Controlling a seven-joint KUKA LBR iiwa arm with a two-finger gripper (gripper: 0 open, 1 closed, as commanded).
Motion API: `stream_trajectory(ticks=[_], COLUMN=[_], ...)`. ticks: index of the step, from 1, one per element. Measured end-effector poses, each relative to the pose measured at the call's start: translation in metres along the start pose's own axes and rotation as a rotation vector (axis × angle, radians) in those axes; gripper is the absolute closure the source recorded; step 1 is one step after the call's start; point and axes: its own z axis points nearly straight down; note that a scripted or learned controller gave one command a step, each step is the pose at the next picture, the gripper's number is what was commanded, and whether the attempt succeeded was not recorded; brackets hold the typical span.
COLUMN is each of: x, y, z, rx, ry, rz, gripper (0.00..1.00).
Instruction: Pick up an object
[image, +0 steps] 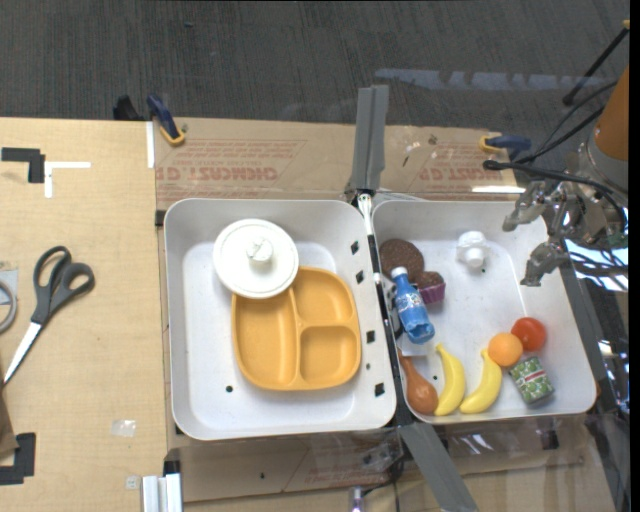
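Observation:
My gripper (521, 250) hangs over the right bin's (480, 300) far right corner, open, with nothing between its fingers. Below it in that bin lie a small white object (471, 248), a red tomato (528, 332), an orange (505, 350), a green can (531, 381) and two bananas (452, 380). Along the bin's left side are a blue bottle (411, 306), a brown round piece (400, 255), a purple item (432, 289) and a brown pear-shaped item (420, 391).
The left bin (190, 330) holds a yellow divided tray (297, 335) with a white round lid (256, 258) overlapping its far corner. Scissors (48, 292) lie on the bench at the left. Blue clamps (165, 118) grip the cardboard behind the bins.

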Motion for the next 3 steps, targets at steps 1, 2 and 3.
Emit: stream_trajectory(ticks=[1, 2, 3], x=[0.020, 0.074, 0.082], y=[-0.024, -0.011, 0.036], z=[0.146, 0.146, 0.147], rx=[0.001, 0.000, -0.001], ry=[-0.001, 0.001, 0.001], rz=[0.033, 0.176, 0.258], gripper=[0.00, 0.00, 0.00])
